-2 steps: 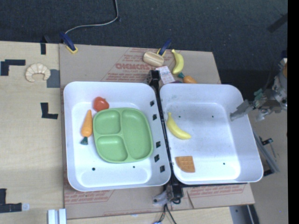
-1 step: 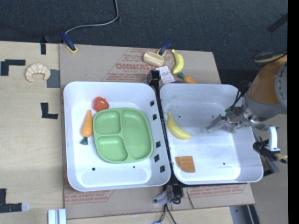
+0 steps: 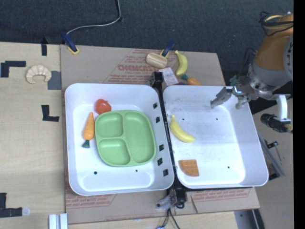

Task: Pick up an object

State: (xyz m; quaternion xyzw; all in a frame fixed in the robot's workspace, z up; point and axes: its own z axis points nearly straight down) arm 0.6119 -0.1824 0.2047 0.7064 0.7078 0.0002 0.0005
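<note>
Two shallow white bins sit side by side on the bench, the left bin and the right bin meeting at a dark central seam. The grey arm with its orange band reaches in from the right, and the claw hangs over the far right part of the right bin, its two fingers spread apart with nothing between them.

On the right bin's floor, a yellow banana lies near the left wall, tilted, well apart from the claw. An orange waffle-like square rests nearer, toward the near left corner.

The left bin holds a green divided plate taking up much of its middle. A carrot lies just beside the plate's left edge, and a red tomato-like piece sits just beyond the plate's far left corner.

Outside the bins, on the cardboard at the far side, lie a bread roll, a second banana and a small packet, close together by the seam. A croissant rests on the bench far to the left.
</note>
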